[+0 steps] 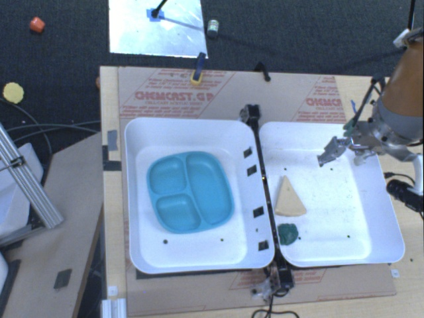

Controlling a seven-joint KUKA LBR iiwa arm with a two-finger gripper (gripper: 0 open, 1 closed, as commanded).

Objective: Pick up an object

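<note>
from above, the counter (pixel 172 98) carries two shallow white bins side by side, the left bin (pixel 142 244) and the right bin (pixel 377 244), their inner walls touching along a dark seam with small black clips. in the left bin lies a blue divided plate (pixel 190 192) with three compartments, sitting flat near the middle and tilted a little in plan. in the right bin, close to the shared wall, lies a tan wedge (pixel 289 197) shaped like a triangle, its tip pointing toward the far side, and just beside its near corner sits a small dark green lump (pixel 287 234); the two look close to touching but i cannot tell whether they do. the arm (pixel 404 98) comes in from the right, its orange band showing above the grey wrist, and the tool (pixel 334 152) hangs over the far right part of the right bin, well apart from the wedge and the green lump. nothing shows between its fingers; how far they are spread i cannot tell from this slant. beyond the counter, on the dark floor (pixel 53 58), lie a shiny square sheet (pixel 156 18), a small orange block (pixel 36 24) and a yellow ball (pixel 12 93).
</note>
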